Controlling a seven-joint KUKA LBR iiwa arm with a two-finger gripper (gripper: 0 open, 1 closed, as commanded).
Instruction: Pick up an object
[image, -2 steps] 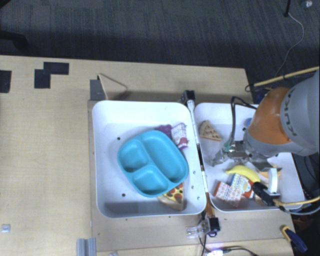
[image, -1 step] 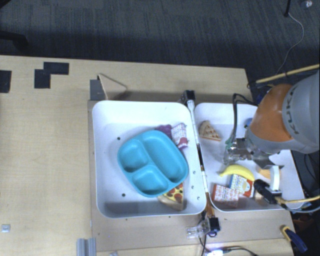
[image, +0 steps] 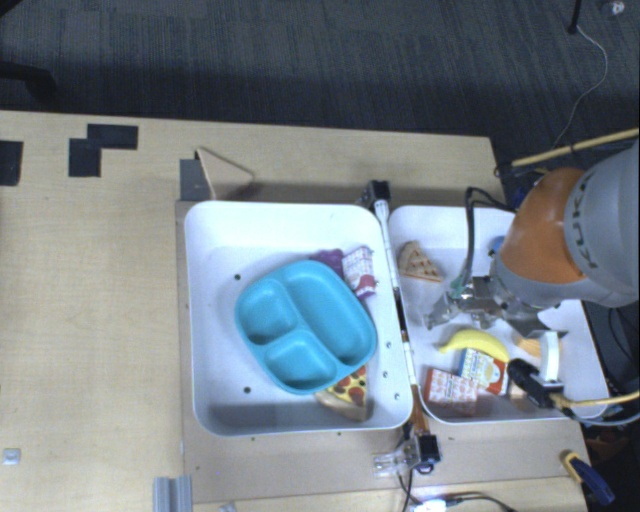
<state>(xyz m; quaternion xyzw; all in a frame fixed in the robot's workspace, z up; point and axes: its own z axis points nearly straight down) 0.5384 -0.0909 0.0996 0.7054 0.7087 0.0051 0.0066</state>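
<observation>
The arm's end effector (image: 462, 305) hangs low in the right bin (image: 590, 375), just above a banana (image: 478, 343) — seemingly lined up for a pick — though whether it is parted or closed cannot be told, and nothing shows in its grip.
</observation>
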